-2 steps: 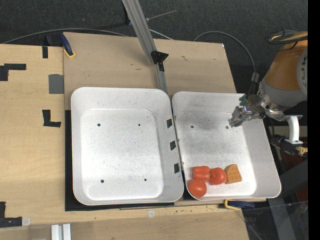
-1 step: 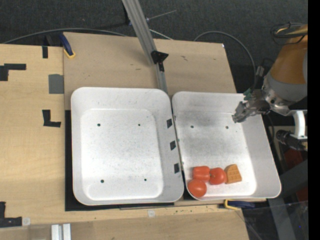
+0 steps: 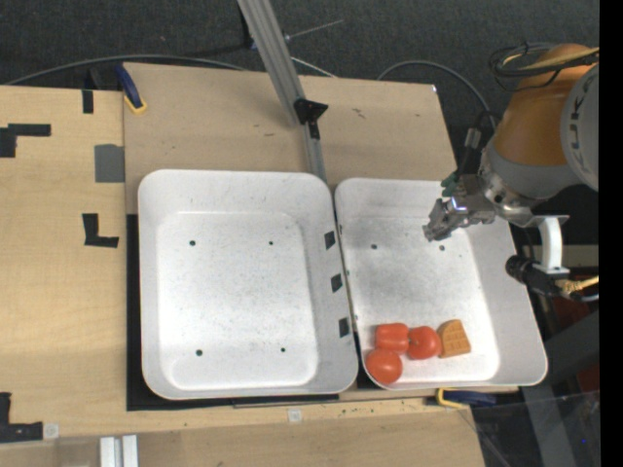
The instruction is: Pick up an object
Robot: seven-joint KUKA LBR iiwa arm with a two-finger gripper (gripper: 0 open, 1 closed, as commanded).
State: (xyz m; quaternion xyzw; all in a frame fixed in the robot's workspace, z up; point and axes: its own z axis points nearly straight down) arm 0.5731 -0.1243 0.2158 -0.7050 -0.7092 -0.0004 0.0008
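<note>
Now the pincer (image 3: 440, 227) hangs over the upper part of the right bin (image 3: 409, 270), carrying nothing; its grip state cannot be told from this slant. Three red pieces (image 3: 401, 346) and an orange waffle-like block (image 3: 454, 338) cluster at the near edge, well apart from it. Best to aim for the block at the cluster's end, descending straight over it.

Plywood bench (image 3: 234, 115) on dark carpet (image 3: 409, 13).
</note>
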